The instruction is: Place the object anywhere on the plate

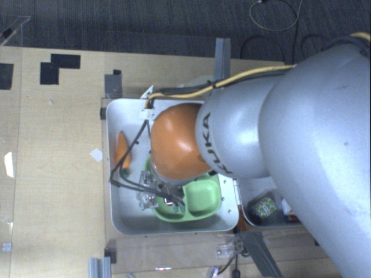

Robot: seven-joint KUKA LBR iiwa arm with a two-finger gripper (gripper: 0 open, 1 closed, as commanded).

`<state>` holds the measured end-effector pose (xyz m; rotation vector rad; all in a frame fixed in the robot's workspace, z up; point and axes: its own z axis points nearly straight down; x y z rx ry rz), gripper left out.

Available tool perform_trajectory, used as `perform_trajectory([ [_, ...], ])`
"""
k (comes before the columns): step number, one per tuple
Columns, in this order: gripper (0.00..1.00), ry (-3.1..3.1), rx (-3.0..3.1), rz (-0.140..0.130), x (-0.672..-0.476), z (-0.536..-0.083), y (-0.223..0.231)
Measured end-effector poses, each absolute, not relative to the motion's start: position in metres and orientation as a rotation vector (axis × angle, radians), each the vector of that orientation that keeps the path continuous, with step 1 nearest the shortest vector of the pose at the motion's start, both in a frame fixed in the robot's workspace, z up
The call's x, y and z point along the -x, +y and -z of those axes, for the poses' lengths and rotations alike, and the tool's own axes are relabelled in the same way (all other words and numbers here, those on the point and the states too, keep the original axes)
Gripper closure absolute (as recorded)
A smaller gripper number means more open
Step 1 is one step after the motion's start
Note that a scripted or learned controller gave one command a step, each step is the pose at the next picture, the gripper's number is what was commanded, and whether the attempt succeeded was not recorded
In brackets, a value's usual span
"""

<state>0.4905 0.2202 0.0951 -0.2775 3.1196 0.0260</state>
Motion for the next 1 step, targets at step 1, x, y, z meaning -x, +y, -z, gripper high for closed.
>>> perform_trajectory([
  [1,1.00,3.125,0.185,-0.029,-0.5542,-0.1226,0.2184],
])
